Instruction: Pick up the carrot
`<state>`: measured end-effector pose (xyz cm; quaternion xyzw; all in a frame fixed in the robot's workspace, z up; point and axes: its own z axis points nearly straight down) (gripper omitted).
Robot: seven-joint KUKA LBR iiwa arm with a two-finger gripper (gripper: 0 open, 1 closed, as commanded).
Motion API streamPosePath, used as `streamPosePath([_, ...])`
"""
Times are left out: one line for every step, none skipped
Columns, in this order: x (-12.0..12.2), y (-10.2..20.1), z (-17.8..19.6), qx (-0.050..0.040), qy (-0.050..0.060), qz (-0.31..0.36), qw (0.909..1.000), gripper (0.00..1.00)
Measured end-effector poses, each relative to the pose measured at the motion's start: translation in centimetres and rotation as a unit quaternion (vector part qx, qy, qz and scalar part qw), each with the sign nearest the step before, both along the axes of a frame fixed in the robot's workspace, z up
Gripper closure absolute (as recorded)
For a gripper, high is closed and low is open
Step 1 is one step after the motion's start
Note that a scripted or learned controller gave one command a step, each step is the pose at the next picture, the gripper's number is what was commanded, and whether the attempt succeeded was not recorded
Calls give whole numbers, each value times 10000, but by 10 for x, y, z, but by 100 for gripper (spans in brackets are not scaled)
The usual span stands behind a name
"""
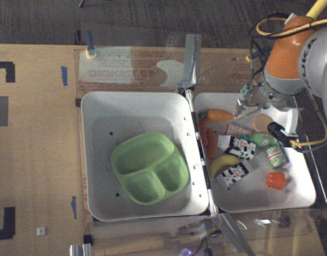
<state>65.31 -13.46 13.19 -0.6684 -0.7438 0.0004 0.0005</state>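
Carrot (220, 114) lying at the upper left of the right bin (302, 196), beside a red item (207, 135) along the divider. Gripper (247, 106) hovering just right of the carrot, at the bin's top edge; open or clenched, cannot tell. Green plate (150, 167) in the left bin (99, 111). Banana (223, 164) mid-bin.

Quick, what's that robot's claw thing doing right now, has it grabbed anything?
End effector: cannot be told whether open or closed; it sits low over the far end of the right bin, next to the carrot, with nothing visibly held.
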Motion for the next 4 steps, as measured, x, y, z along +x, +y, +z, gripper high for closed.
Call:
streamPosePath([1,0,1,-3,-9,2,10000,0])
streamPosePath([13,23,-47,3,24,1696,9855,0])
streamPosePath([13,23,-36,-11,17,1712,9852,100])
streamPosePath([14,94,55,-5,-35,1144,9934,100])
